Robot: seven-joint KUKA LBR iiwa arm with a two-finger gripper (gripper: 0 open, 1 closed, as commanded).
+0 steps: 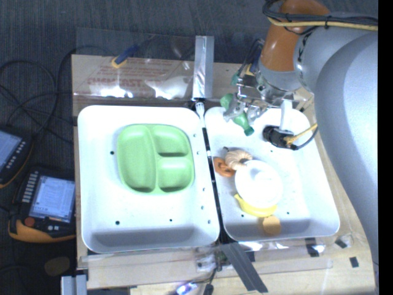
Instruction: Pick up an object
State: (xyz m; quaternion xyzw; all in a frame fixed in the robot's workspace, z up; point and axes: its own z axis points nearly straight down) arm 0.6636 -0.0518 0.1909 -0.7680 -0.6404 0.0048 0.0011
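The gripper hung over the far left corner of the right bin, by a green toy. I could not tell if its jaws were open. It should drop straight over the toy, then squeeze slowly

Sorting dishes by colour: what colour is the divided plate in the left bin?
Light green plate, clearest in the camera view.

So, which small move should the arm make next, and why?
Probably a short move down and toward the near side of the right bin. The gripper hangs over that bin's far left corner by a small green object, while the objects lie lower: a white round piece, a yellow piece under it, and an orange one.
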